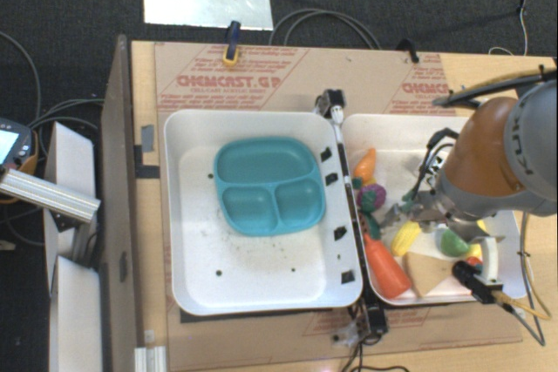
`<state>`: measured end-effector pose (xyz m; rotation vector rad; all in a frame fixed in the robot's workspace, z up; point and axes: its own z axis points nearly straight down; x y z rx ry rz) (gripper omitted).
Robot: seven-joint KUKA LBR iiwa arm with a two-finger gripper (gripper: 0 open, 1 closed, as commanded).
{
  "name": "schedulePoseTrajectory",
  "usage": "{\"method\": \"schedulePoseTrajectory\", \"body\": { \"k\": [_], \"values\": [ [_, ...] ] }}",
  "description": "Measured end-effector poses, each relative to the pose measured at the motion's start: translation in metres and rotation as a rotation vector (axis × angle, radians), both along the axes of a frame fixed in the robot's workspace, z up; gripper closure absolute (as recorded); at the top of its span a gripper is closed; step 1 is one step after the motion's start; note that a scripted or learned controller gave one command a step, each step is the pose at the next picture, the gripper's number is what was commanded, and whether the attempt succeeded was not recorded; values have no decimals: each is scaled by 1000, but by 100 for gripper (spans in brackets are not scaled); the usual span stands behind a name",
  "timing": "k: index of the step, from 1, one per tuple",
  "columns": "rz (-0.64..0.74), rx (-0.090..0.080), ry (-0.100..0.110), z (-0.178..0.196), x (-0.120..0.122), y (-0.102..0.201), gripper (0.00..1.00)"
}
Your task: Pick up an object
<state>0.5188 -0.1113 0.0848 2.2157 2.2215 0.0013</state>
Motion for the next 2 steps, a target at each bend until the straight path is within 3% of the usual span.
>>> {"method": "schedulePoseTrajectory", "body": {
  "k": [1, 2],
  "values": [
    [1, 2, 0, 10, 1, 1, 100],
    [8, 3, -4, 104, 17, 87, 100]
  ]
}}
